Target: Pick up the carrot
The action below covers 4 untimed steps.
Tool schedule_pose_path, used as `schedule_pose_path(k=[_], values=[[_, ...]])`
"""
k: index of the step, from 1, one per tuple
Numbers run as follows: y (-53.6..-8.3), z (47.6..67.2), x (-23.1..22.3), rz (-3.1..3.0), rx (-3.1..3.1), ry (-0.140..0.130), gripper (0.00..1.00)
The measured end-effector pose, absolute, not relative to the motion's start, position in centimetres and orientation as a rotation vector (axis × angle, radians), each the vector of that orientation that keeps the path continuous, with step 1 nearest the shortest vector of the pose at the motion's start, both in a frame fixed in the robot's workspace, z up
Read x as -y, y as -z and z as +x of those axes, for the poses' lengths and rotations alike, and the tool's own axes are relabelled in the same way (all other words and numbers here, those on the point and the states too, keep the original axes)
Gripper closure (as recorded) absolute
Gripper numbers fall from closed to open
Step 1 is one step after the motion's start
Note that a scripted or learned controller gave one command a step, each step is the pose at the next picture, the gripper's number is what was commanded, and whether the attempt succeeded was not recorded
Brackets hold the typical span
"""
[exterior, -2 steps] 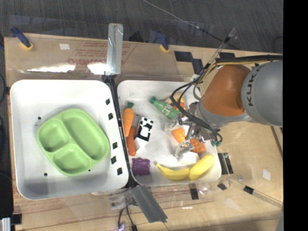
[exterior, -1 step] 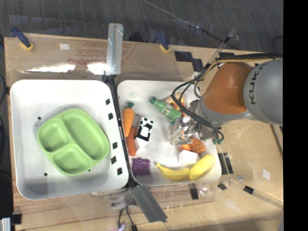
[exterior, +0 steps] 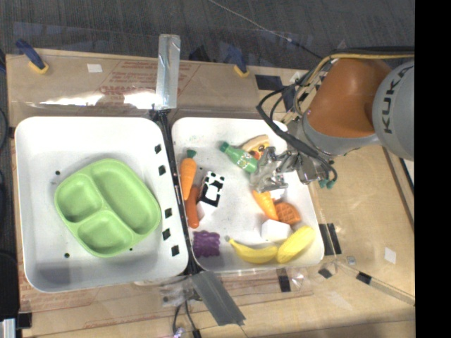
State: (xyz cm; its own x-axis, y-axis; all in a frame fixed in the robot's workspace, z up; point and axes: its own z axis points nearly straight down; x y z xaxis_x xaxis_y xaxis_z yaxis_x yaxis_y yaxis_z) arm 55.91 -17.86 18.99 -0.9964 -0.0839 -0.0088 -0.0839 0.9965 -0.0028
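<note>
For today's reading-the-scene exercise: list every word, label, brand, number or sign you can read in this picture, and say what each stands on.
"KUK": white letters on the grey arm, cut off at the picture's edge.
Red print on the cardboard behind the bins: too blurred to read.
Black-and-white pattern on the small card in the right bin: a marker, no readable text.
</note>
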Motion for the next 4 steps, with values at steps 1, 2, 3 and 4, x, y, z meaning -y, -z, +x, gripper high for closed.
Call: schedule_pose_path(k=[1, 2, 3, 4], values=[[-18.7, 55.7, 17.9, -0.131, -3.136, 0.001, 0.00], [-9.7, 58.2, 20.9, -0.207, -3.140, -0.004, 0.00], [-11.1, 58.6, 20.6, -0.221, -3.130, 0.001, 1.00], [-9.1, 48.6, 19.1, -0.269, -3.132, -0.003, 1.00]])
